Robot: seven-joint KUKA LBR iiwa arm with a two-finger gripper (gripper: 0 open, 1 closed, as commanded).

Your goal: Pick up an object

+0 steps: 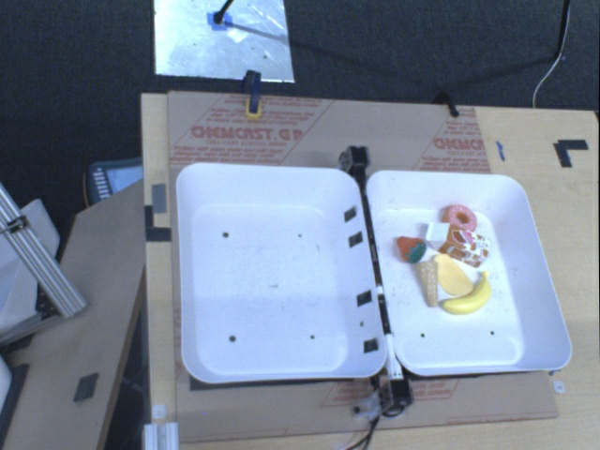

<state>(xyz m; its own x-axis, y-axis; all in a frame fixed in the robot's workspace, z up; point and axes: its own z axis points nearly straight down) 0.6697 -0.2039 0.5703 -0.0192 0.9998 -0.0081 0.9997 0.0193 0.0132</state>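
The right bin holds a cluster of toy food near its middle. A pink donut lies at the cluster's far end. A frosted pastry sits just below it, with a small white block to its left. A red and green piece lies at the cluster's left. A waffle cone points toward the front, beside a pale yellow piece. A yellow banana curves along the cluster's front.
The left bin stands beside the right one, joined by a black hinge strip. Both rest on a cardboard sheet over the bench. A metal rail leans at the far left. A shiny plate lies on the floor behind.
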